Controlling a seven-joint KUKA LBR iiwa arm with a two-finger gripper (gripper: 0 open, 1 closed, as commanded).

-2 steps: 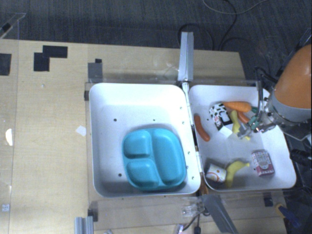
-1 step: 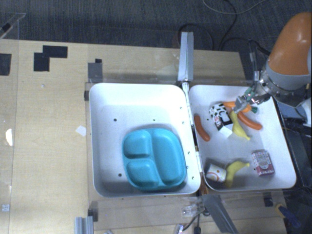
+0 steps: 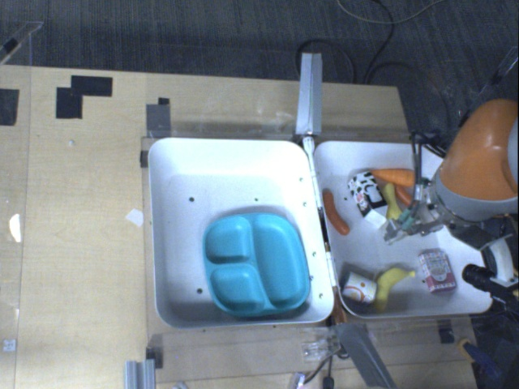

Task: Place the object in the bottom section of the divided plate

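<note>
Camera view: gripper [image 3: 403, 227] hangs over the right bin [image 3: 454, 305] beside the carrot [image 3: 396, 176]; jaw state unclear, perhaps narrow. Blue plate [image 3: 256, 263] sits in left bin [image 3: 174, 241].

Pale wooden bench [image 3: 73, 241]; dark grey carpet [image 3: 203, 14], loose cable [image 3: 389, 10]

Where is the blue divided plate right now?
The blue divided plate lies in the left bin, toward its front right corner, close to the wall shared with the right bin.
</note>
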